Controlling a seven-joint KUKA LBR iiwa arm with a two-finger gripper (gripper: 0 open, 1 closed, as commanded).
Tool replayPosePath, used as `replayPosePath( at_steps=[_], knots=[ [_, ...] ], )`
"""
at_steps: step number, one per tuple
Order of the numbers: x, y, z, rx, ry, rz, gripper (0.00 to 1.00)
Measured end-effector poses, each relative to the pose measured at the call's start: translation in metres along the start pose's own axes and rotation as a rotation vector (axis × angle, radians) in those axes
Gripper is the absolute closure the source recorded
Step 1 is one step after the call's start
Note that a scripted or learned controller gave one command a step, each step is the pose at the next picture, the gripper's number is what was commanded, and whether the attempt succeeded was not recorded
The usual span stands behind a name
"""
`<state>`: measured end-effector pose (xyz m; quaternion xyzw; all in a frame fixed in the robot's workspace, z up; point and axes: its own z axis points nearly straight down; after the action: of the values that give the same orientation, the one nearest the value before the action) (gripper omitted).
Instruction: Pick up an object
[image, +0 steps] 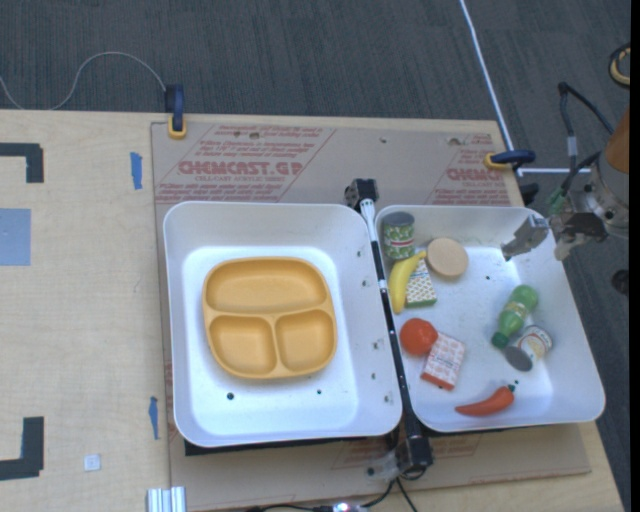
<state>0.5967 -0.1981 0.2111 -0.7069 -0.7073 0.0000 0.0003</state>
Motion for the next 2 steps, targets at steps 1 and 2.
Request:
replayPosePath(
  at_steps=[1,2],
  knots=[
    [0.009,-0.016,0.09,-0.003,-0.001,0.0,0.0],
    [0.075,-0.051,0.122,-0.014,-0.007,0.002,0.0]
  ],
)
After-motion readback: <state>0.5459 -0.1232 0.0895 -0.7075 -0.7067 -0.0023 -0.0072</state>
